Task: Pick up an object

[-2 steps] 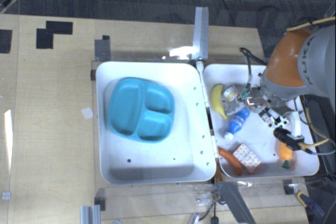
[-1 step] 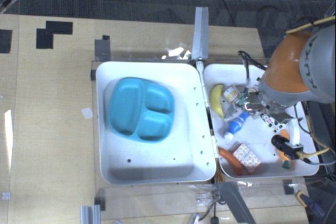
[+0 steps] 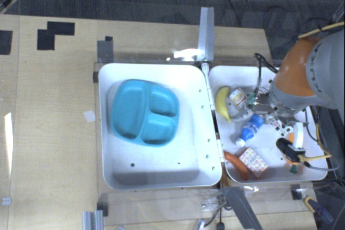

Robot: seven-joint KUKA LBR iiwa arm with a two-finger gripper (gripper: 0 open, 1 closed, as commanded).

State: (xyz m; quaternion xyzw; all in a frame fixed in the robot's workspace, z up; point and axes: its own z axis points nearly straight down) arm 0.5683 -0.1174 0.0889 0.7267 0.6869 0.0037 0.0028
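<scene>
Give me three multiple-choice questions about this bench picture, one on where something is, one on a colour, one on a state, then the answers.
1. Where does the banana lie?
A. left bin
B. right bin
C. on the bench outside the bins

2. What colour is the tray?
A. blue
B. red
C. green

3. How does the bottle rest?
A. upright
B. on its side
C. stacked on the tray

Answers:
1 B, it lies by the right bin's left wall.
2 A, the divided tray in the left bin is light blue.
3 B, its body lies flat on the bin floor, cap toward the lower left.
</scene>
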